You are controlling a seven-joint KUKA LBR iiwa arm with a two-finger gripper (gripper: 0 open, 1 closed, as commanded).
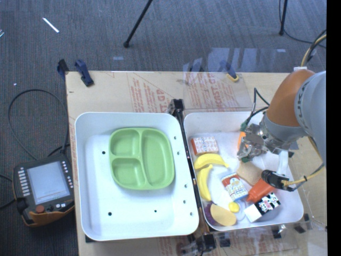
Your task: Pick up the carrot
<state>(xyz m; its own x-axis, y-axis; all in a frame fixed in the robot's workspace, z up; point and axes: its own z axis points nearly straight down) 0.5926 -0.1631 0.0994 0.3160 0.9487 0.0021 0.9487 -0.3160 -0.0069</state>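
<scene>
In the right bin (pixel 296 196) an orange tapered piece, which I take for the carrot (pixel 259 190), lies slanted near the front right, beside a black-and-white patterned box (pixel 269 203). My gripper (pixel 247 150) hangs low over the bin's middle right, up and to the left of that carrot and apart from it. A small orange patch (pixel 241 138) shows at the gripper's upper left edge; I cannot tell what it is. The grey wrist hides what lies right under the gripper.
Two bananas (pixel 206 169), a red-checked packet (pixel 205 144), a white carton (pixel 235 187), a purple disc with a yellow piece (pixel 222 215) crowd the right bin. The left bin (pixel 93 207) holds a green divided plate (pixel 141 158). A pendant (pixel 45 185) lies left of the bench.
</scene>
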